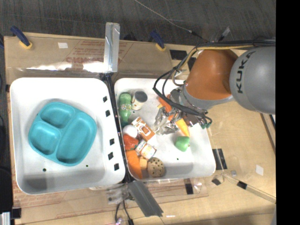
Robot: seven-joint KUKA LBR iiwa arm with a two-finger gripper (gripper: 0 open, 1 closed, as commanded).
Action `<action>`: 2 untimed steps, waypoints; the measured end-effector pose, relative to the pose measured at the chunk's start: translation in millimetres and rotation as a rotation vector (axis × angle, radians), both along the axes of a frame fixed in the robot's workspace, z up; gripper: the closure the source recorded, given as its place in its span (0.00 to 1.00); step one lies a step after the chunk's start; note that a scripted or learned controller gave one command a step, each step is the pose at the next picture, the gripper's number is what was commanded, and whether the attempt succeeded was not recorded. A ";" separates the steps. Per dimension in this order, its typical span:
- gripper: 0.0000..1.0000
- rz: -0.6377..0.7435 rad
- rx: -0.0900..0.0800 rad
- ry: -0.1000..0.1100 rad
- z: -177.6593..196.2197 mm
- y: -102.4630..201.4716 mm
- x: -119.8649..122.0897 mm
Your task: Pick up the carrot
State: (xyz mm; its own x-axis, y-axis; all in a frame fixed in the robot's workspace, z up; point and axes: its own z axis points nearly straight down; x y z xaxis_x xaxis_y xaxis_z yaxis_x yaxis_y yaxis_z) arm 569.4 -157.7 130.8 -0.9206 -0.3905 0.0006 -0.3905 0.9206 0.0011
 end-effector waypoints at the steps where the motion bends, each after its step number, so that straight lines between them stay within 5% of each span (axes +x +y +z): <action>1: 1.00 0.239 -0.006 -0.012 170.1 -53.1 33.2; 2: 1.00 0.432 -0.001 -0.004 128.9 -52.4 71.0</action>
